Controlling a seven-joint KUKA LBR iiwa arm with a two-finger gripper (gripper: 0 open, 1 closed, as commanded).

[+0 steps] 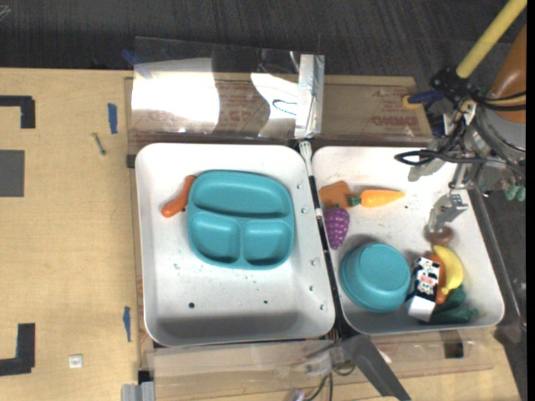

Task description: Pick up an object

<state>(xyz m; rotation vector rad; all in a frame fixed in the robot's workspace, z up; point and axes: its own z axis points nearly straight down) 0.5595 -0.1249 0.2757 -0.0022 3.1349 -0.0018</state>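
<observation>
My gripper [443, 217] hangs over the right side of the right bin [393, 159], just above the yellow banana [452, 267]. Under its tip lies a small brownish spot, too unclear to name. Beside the banana stands a small cow-patterned carton [426, 284], with a dark green item [456, 312] in the corner below. A teal bowl [376, 275] sits at the bin's front. An orange carrot [379, 197], an orange lump [334, 192] and purple grapes [336, 226] lie along the bin's left side.
The left bin [155, 249] holds a teal divided plate [241, 218] with an orange sausage [176, 199] against its left edge. Behind the bins stands a clear plastic sheet [217, 98]. Cables [456, 140] hang from the arm's wrist at the upper right.
</observation>
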